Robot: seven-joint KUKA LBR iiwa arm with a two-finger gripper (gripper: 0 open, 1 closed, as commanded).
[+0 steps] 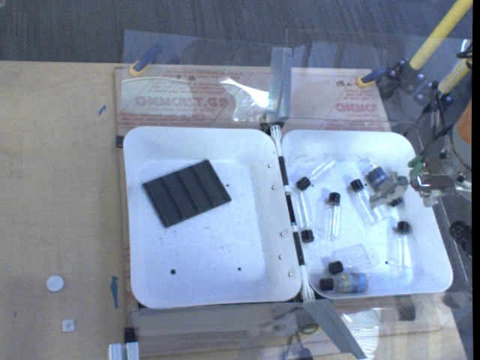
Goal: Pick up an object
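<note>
Vials [334, 214] with black caps lay scattered in the right bin [439, 276], just left of the pincer [396, 190]. Whether it was clenched, I cannot tell; nothing seemed lifted yet.

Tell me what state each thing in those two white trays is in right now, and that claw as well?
Dark ribbed slab: lying flat, askew, in the left bin.
Clear vials with black caps: lying on their sides, scattered in the right bin.
Blue-labelled vial: on its side by the near rim.
Claw: low over the right bin's far right side, among the vials; whether it grips one cannot be made out.
</note>
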